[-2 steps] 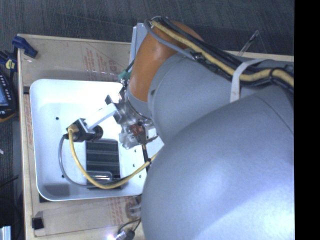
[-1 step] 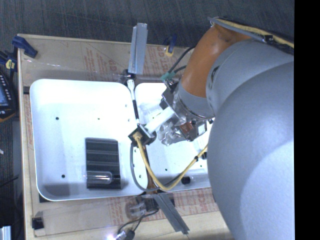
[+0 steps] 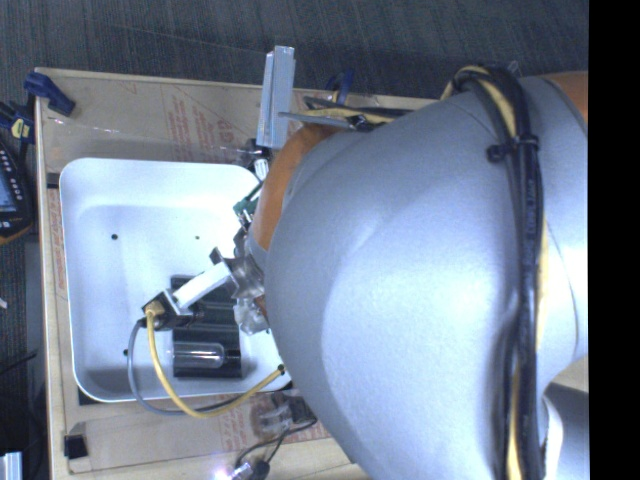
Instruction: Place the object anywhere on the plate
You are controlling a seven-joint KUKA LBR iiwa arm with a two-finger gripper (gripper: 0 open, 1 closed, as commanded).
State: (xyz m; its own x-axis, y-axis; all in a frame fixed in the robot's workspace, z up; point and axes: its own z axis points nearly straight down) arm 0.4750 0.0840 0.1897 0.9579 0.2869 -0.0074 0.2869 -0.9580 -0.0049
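Grey arm [image 3: 420, 288] blocks the bench's [image 3: 150, 118] whole right side, gripper [image 3: 250, 313] low in left bin [image 3: 120, 213] near its right edge, open or closed: can't tell, bin contents unclear

One white bin [image 3: 130, 208], one grey arm [image 3: 420, 288]

From my console I see the bulky, smooth grey robot arm [image 3: 420, 298], uniform in tone, with an orange band [image 3: 285, 173] toward its wrist end and a bundle of glossy black cables [image 3: 525, 188] down its flank. The shallow white plastic bin [image 3: 100, 198] is plain white apart from two small dark dots on its floor. The tan wooden surface [image 3: 150, 118] carries faint reddish printed lettering. A bright blue clamp [image 3: 48, 90] marks its corner, an upright metal bar [image 3: 278, 93] reads silvery grey, and the dark grey carpeted floor [image 3: 200, 18] shows a fine ribbed weave.
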